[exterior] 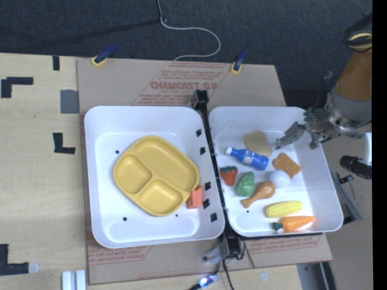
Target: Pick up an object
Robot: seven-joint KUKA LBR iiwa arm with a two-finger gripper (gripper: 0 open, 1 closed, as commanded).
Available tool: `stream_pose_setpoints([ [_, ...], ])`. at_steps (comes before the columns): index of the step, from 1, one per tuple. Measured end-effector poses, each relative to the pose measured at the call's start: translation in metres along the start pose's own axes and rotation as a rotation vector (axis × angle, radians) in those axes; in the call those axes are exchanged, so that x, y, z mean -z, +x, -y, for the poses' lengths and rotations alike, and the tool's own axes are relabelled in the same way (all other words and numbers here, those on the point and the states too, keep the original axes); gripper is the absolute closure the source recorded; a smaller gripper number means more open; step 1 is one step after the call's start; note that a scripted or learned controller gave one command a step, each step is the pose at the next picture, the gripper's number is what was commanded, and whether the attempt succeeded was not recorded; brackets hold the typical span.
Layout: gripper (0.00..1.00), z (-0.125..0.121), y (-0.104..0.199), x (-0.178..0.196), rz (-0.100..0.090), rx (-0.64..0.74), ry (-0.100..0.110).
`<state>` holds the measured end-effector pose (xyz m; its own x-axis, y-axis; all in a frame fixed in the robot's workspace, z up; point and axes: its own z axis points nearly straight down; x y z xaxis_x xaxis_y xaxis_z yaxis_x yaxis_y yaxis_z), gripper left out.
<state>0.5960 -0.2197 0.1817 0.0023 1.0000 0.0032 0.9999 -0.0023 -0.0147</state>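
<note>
**Claw at the right bin's far rim**

The gripper (297, 135) hangs over the right bin's (335, 213) upper right corner, holding nothing; whether its fingers are parted I cannot tell. The arm (355, 83) comes in from the right, orange band above the wrist. Nearest lie a tan piece (257, 142) and an orange block (286, 165). The blue bottle (248, 157) lies flat, cap pointing left. Further on: egg (280, 178), drumstick (260, 193), green vegetable (245, 184), strawberry (228, 175), corn (283, 208), carrot (294, 223). The left bin (97, 162) holds a yellow tray (156, 175) with a small orange block (195, 198) touching it.
</note>
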Motion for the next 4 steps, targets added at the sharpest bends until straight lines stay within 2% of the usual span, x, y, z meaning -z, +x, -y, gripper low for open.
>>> stream_pose_setpoints([
  [1,0.00,-0.003,0.000,0.008,0.003,0.004,-0.013],
  [3,0.00,-0.013,0.005,-0.096,0.004,0.004,-0.010],
  [4,1.00,-0.014,0.006,-0.083,0.004,0.006,-0.013],
])
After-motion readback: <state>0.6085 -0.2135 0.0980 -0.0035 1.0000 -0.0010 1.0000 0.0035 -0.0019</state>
